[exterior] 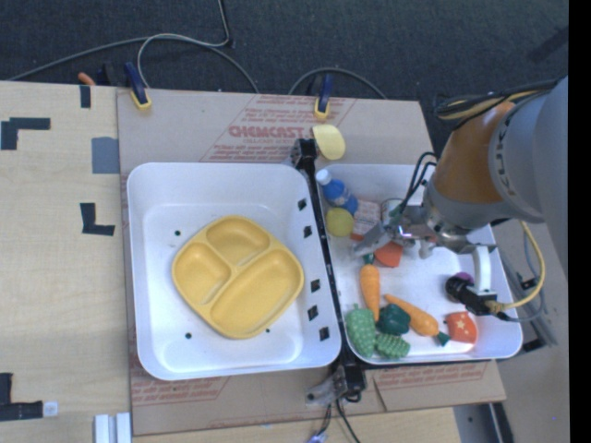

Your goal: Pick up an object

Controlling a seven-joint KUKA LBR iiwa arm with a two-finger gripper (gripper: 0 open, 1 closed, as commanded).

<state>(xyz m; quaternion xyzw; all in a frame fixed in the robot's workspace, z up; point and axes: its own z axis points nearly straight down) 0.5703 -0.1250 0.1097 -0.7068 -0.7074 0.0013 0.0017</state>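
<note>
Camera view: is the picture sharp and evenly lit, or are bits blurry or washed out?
In the camera view the light is soft and even; the white bins look bright with only faint shadows along their walls; the yellow plate is fairly crisp; the arm, closest to the lens, looks soft; the small toys by the claw blur together.
</note>
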